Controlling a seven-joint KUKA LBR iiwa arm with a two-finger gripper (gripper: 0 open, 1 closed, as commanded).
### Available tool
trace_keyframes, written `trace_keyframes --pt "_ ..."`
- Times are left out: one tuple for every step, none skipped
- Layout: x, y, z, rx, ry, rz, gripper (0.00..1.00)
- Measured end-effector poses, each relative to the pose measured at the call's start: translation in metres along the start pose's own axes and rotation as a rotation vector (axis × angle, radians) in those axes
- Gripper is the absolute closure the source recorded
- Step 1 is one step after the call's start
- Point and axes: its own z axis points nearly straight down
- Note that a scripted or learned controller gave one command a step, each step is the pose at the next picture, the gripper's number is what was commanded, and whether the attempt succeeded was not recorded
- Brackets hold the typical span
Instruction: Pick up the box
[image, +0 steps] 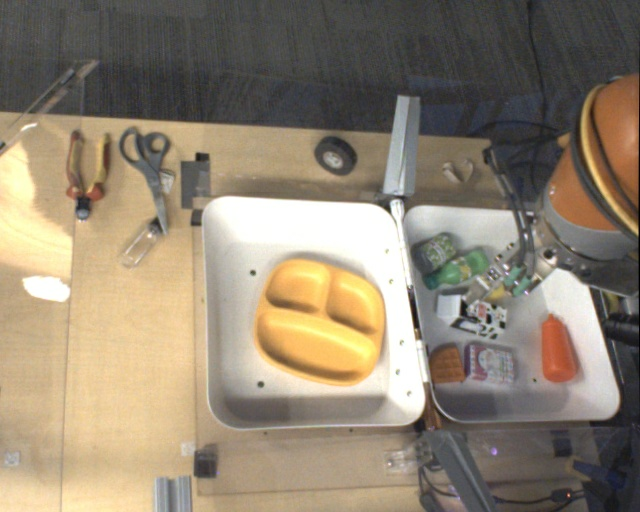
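Note:
In the right bin (590, 400) a small white, black and red box (481, 316) lies tilted near the middle. A purple and white box (490, 363) lies flat just in front of it. My gripper (507, 278) reaches in from the right and hangs low over the bin, just above and to the right of the small box. Its tip overlaps the upper edge of that box in the view. Whether it touches the box is unclear.
A green can (436, 250) and a green bottle (465, 267) lie at the back left of the right bin. A brown packet (447, 363) and an orange bottle (558, 350) lie toward the front. The left bin (230, 300) holds a large yellow moulded object (320, 318). Scissors (150, 165) and pliers (85, 170) rest on the bench.

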Motion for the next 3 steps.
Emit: trace_keyframes --pt "0.028 0.022 -0.006 -0.001 0.001 -0.619 1.00" --pt "0.003 0.003 -0.016 -0.001 0.000 -1.071 1.00" --pt "-0.007 0.028 0.047 -0.002 0.002 -1.363 1.00"
